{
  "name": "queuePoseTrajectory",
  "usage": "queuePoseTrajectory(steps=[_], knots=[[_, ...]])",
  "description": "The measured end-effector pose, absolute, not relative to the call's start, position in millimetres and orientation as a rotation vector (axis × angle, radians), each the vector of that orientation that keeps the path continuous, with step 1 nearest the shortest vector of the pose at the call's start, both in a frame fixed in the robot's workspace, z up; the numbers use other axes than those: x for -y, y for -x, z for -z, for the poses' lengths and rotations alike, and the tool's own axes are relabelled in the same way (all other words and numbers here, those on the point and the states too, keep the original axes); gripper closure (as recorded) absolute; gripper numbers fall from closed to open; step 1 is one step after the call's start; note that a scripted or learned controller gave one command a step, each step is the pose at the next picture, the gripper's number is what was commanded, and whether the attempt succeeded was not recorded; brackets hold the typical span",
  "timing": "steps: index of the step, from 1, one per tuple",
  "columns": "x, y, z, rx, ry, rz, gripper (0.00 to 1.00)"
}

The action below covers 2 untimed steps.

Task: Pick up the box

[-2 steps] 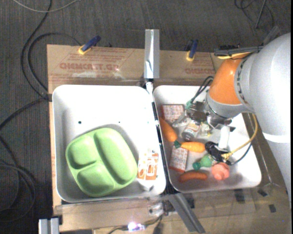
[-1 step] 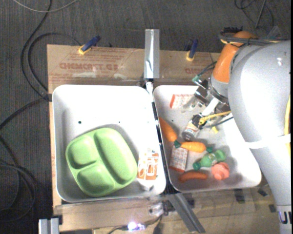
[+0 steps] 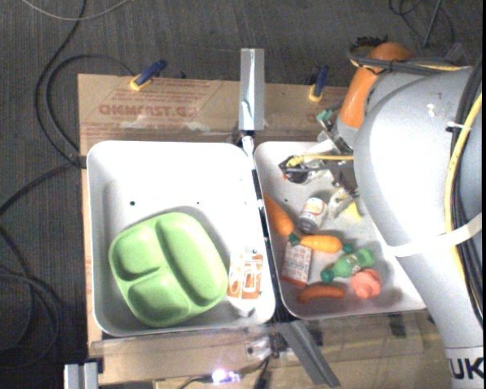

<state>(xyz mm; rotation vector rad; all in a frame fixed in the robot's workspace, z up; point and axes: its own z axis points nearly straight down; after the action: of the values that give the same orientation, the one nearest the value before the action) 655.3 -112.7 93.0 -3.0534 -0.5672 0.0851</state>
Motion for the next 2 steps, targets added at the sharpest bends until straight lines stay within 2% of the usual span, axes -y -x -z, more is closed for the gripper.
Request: queuePoseTrajectory(steps=[1, 2], knots=[[112.2, -665.0, -104.0, 0.585, 3.081, -0.014, 1.00], [117.3, -656.4, -98.3, 0.568, 3.074, -0.065, 0.00]])
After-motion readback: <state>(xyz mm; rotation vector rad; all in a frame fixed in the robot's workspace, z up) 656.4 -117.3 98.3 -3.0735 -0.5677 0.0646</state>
